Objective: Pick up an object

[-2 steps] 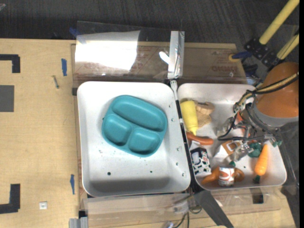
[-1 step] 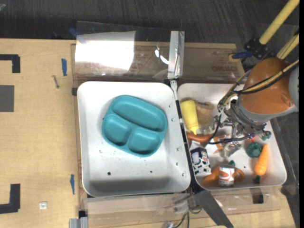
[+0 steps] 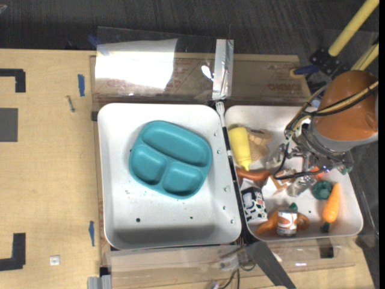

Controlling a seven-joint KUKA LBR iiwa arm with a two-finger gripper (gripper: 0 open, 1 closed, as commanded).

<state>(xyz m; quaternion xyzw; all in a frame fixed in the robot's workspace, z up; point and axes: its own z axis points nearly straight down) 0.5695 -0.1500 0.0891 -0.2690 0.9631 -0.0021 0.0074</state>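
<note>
You see the gripper (image 3: pixel 296 174) low in the right bin (image 3: pixel 355 221) among the toys; its grip state can't be told.

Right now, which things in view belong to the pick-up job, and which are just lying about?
Job:
two-finger gripper over the right white bin
yellow plastic cylinder
orange toy carrot
small red-and-white can
black-and-white spotted carton

Lying about:
teal three-compartment tray in the left white bin

Gripper (image 3: pixel 293 172) low in the cluttered right bin (image 3: pixel 355 224).
</note>
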